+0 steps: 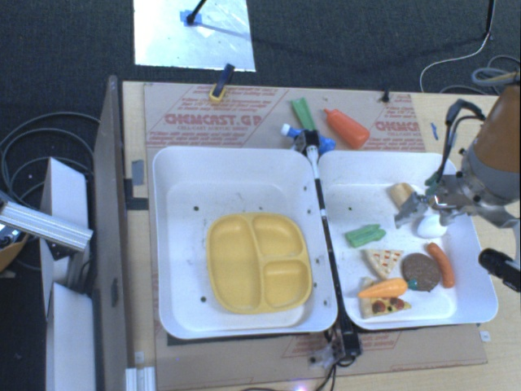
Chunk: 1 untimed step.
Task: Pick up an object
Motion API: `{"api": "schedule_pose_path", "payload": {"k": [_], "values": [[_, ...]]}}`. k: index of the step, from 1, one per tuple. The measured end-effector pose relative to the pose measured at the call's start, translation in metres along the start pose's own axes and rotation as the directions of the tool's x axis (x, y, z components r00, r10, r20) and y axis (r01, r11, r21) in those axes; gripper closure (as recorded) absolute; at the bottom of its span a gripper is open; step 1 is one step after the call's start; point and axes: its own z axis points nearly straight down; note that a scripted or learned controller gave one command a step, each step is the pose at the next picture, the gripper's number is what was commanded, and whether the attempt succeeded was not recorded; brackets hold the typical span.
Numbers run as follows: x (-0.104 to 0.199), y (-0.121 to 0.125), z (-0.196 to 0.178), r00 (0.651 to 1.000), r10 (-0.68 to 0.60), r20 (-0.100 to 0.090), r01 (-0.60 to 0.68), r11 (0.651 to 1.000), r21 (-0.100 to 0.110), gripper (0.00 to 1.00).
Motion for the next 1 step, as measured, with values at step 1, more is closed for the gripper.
{"api": "schedule_pose_path", "payload": {"k": [1], "values": [[0.0291, 0.0132, 0.1067, 1.0, -0.004, -0.002, 0.004, 1.0, 0.009, 0.0]]}}
